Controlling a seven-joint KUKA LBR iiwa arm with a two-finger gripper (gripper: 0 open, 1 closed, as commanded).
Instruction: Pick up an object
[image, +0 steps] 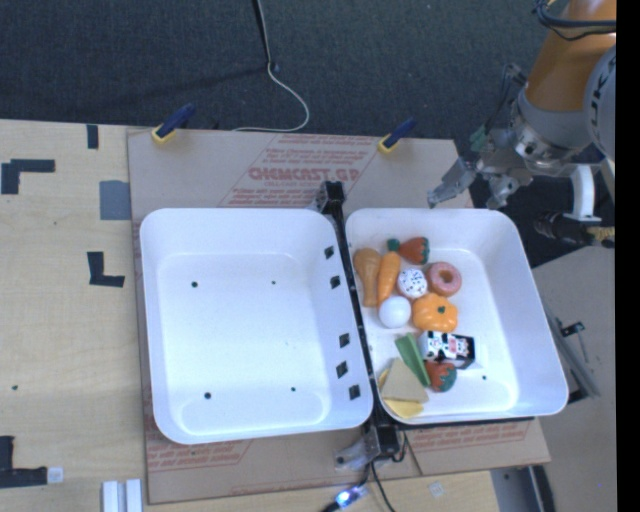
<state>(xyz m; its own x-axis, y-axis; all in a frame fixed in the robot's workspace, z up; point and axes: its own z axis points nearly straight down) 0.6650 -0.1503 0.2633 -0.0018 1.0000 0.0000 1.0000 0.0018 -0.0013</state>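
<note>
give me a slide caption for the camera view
Gripper open above the right bin's far edge; toy foods clustered inside.

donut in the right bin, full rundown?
The donut is a small ring with pink icing and a dark centre hole, looking like a plastic toy. It lies flat in the right bin, at the upper right of the toy pile. Its lower edge seems to touch the orange toy; a white spotted piece sits at its left.

Robotics lab bench: arm (565, 70) over two white bins (240, 320) clamped to cardboard (290, 175) with blue-yellow clips (172, 122), black tape marks (100, 270) on the wood top, cable (285, 85) over dark carpet, toy food (415, 305) as test items.
</note>
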